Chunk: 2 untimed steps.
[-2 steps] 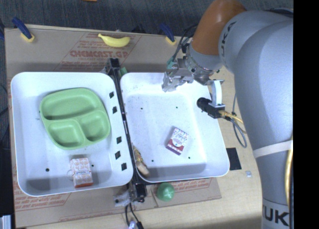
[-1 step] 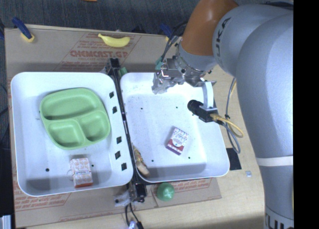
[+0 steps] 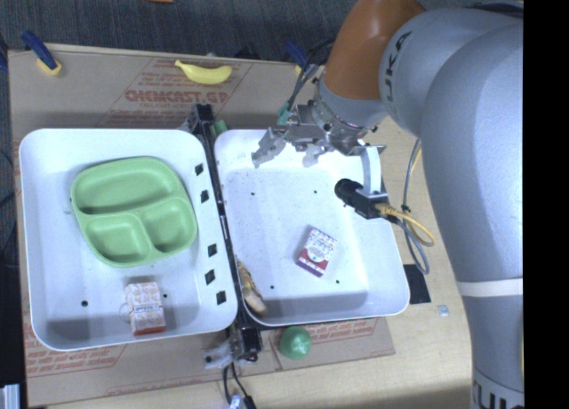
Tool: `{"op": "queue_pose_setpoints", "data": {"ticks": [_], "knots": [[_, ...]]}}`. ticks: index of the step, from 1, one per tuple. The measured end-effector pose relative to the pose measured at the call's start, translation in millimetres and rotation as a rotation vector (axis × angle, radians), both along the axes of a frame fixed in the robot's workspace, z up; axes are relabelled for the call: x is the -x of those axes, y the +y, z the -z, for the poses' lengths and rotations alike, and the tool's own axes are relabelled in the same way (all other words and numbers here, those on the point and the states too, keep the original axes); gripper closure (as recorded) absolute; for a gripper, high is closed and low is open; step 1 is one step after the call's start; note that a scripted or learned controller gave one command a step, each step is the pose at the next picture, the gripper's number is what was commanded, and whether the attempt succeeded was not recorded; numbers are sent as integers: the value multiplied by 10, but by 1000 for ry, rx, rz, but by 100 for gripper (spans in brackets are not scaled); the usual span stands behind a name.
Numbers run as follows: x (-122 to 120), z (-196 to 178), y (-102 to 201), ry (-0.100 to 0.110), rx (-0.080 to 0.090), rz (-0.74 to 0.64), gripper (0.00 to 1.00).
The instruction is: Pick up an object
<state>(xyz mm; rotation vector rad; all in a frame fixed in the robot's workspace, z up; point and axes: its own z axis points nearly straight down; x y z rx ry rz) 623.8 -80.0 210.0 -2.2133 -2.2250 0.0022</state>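
Observation:
My gripper (image 3: 286, 154) hangs over the back edge of the right bin (image 3: 267, 220), its two grey fingers spread apart with nothing between them. A small red and white carton (image 3: 316, 251) lies flat on the floor of that bin, well in front of the gripper and slightly to its right. In the left bin (image 3: 40, 247), a green divided tray (image 3: 133, 210) takes up the middle, and a small orange and white box (image 3: 144, 306) sits near the front wall.
A yellow banana (image 3: 204, 70) lies on the cardboard behind the bins. A green ball (image 3: 295, 342) rests in front of the right bin. Black clips join the bins along their shared wall (image 3: 213, 220). A black cable plug (image 3: 356, 196) juts over the right bin.

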Motion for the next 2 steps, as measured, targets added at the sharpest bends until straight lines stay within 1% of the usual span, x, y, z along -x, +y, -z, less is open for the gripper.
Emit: {"op": "queue_pose_setpoints", "data": {"ticks": [1,2], "knots": [[-332,-630,-521,-4,2,2,0],[-11,711,-121,4,0,-1,0]]}}
